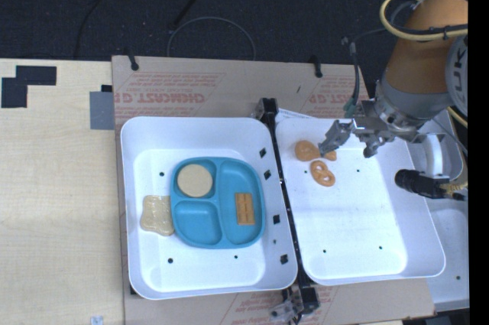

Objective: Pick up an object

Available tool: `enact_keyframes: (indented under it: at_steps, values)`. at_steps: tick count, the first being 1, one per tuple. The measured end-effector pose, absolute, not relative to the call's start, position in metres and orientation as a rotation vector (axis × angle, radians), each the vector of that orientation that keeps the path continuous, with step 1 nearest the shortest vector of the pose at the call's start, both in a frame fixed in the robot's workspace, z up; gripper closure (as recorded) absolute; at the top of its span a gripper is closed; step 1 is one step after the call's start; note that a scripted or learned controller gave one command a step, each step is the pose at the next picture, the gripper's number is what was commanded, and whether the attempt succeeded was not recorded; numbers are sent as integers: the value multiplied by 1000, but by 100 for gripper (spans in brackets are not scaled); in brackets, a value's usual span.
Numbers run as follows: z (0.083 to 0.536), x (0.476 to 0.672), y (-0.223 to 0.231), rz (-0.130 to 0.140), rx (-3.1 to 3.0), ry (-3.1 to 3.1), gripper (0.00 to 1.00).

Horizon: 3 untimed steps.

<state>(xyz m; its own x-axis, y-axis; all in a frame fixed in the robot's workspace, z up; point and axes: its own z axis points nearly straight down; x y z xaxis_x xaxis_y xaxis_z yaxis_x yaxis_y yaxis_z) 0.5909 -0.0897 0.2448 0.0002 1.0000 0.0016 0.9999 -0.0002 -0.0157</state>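
likely to miss: pincer [353, 138] spread, hanging at three o'clock of bun [307, 151], pretzel [322, 174] at seven; could nudge either aside.

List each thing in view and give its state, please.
gripper: open, above right bin, holding nothing
pretzel: flat in right bin
orange piece: in right bin, beside gripper finger
blue tray: flat in left bin
round cracker: in tray compartment
brown bar: in tray compartment
pale piece: beside tray
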Motion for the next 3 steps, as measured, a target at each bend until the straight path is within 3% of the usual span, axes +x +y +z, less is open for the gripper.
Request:
enact_keyframes:
  at_steps: [1,2,3]
  values:
    - [252,593,-90,3,-2218,-2221,0]
    - [190,586,-93,10,-2216,-2216,0]
    - [131,594,-93,8,-2217,-2217,0]
